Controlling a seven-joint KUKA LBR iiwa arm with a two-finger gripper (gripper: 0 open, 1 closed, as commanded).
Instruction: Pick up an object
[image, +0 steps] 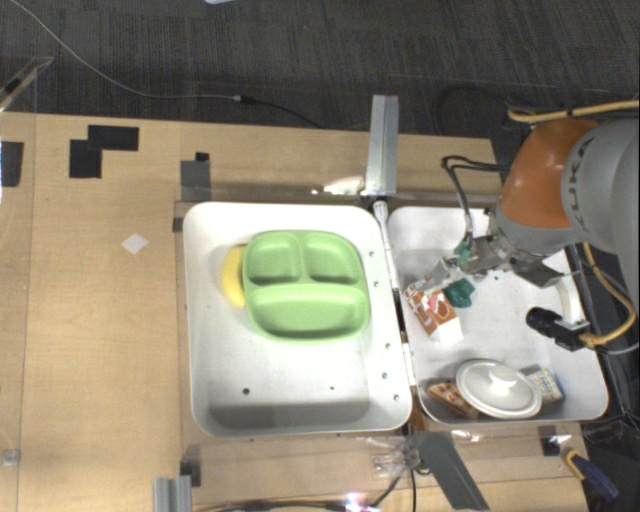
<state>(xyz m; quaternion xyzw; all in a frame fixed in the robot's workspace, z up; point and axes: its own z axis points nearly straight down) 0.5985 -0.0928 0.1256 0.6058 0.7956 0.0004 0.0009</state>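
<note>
It was a robotics lab: a plywood bench (100, 330) with bolted metal brackets (381, 150), loose cables (150, 92), dark carpet (300, 50).

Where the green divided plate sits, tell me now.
The green divided plate lies in the left bin, toward its far end in the camera view, with a yellow object tucked against its left edge.

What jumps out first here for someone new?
The green divided tray in the left bin, a yellow object peeking from under its left edge. Then the grey arm reaching over the right bin, gripper above a small carton; a white lid lies nearer.
</note>
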